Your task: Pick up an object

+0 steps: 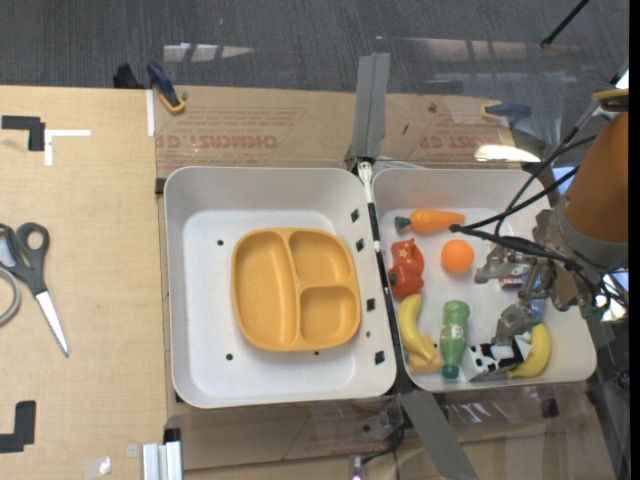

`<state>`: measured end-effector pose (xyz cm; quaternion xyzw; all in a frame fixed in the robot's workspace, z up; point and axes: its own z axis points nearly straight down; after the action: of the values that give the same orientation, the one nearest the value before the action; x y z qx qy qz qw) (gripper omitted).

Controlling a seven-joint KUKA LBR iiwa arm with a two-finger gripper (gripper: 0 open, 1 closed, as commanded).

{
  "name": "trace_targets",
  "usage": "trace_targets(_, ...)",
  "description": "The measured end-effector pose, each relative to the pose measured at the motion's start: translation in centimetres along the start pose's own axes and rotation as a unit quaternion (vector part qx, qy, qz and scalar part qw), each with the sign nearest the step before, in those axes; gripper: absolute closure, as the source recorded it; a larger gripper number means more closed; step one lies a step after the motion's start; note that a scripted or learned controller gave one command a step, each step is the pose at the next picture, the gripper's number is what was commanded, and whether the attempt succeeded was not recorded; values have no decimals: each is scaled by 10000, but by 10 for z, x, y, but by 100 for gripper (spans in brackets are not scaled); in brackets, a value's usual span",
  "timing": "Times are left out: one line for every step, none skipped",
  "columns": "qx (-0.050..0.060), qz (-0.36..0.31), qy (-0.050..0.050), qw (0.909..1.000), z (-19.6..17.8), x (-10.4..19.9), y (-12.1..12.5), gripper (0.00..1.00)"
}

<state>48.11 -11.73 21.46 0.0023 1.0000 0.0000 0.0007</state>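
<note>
Where it hangs over the right bin (575, 368) — gripper (507, 290), fingers seemingly spread, nothing between them

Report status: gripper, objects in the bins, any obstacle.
Gripper over right bin, nothing visibly held. Nearest: banana, orange ball. Toys crowded.

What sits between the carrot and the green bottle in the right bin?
In the camera view, an orange ball lies between the carrot and the green bottle, with bare white bin floor on either side of it.
</note>
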Motion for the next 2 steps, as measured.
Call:
trace_targets(11, -339, -89, 9994, 103, -29, 2, 0)
trace_targets(4, -500, -18, 9987, 122, -92, 15, 0)
